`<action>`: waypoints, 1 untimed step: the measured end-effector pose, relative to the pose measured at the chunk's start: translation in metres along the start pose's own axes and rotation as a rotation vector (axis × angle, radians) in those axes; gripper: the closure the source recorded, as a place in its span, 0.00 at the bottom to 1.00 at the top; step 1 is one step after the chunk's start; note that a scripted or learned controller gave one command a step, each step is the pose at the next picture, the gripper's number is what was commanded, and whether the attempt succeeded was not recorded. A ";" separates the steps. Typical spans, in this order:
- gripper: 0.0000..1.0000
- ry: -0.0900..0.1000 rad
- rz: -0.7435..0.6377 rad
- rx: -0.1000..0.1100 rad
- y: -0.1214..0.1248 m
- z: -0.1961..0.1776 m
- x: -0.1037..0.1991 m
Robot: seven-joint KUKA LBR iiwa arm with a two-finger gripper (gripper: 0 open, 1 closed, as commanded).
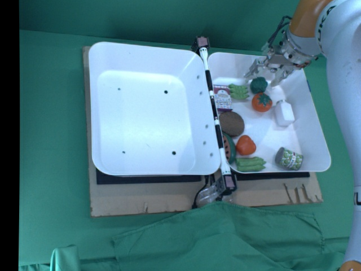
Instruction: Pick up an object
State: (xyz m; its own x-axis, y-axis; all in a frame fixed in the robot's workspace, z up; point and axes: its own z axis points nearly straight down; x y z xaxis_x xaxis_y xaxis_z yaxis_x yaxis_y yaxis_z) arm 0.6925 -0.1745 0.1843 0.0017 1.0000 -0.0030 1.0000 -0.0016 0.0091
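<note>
My gripper [265,74] hangs over the far part of the right bin [316,134], open, with nothing between its fingers. Just below it lies a dark green broccoli piece [259,84], and a red tomato [262,101] sits in front of that. Close by are a white bottle [284,113], a light green pod [238,91] and a pink and white box [223,99]. Toward the front of the bin lie a brown potato [231,123], a watermelon slice [228,147], a red pepper [245,145], green beans [250,164] and a small can [289,158].
The left bin [101,100] stands beside the right one, with a black and white divider bar [214,112] between them. Both rest on a cardboard sheet [141,199]. Crumpled green cloth [225,236] lies at the front.
</note>
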 end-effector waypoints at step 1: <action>0.00 -0.003 0.001 -0.005 -0.063 -0.002 0.026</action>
State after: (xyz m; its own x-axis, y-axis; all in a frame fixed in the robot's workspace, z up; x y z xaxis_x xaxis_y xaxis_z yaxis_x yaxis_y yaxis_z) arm 0.6296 -0.1480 0.1859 0.0032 1.0000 -0.0062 0.9999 -0.0031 0.0140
